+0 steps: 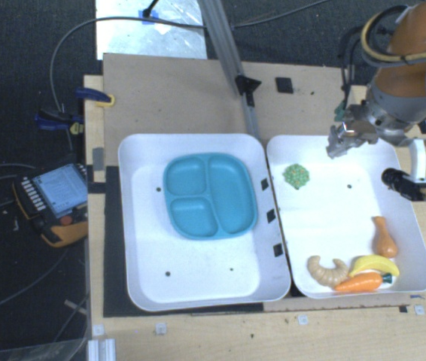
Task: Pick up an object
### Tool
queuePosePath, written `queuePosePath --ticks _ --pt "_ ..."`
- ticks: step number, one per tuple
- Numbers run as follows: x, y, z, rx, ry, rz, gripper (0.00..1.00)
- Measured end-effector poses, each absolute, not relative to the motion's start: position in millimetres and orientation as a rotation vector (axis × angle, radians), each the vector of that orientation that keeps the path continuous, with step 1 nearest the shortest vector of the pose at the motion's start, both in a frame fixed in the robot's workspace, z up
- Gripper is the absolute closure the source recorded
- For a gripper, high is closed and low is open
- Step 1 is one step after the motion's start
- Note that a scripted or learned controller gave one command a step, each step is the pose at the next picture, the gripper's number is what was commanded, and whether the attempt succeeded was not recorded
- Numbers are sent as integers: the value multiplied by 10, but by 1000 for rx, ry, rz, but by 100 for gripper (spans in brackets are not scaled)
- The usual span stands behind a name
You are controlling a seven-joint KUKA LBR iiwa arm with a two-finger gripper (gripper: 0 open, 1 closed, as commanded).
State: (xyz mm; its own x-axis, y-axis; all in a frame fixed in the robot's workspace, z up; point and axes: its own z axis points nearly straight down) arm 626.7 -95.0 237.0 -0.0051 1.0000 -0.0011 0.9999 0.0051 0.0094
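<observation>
Approach stage: gripper point(339, 146) hovers unloaded, finger state indiscernible; green ball point(296, 176), apparently nearest, at its eight o'clock; descent required.

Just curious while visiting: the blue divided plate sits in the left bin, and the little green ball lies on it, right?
Not quite. In the camera view the green ball lies in the right bin, not on the blue divided plate, which does sit in the left bin.

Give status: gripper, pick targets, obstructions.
Gripper over right bin's back edge, nothing seen held. Nearest: green ball; banana, carrot bunched at front corner. Path to green ball looks clear.
</observation>
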Motion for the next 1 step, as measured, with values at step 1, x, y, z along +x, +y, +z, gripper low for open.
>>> queuePosePath --ticks 1 --pt "6278 -948 2532 2214 2225 4 100"
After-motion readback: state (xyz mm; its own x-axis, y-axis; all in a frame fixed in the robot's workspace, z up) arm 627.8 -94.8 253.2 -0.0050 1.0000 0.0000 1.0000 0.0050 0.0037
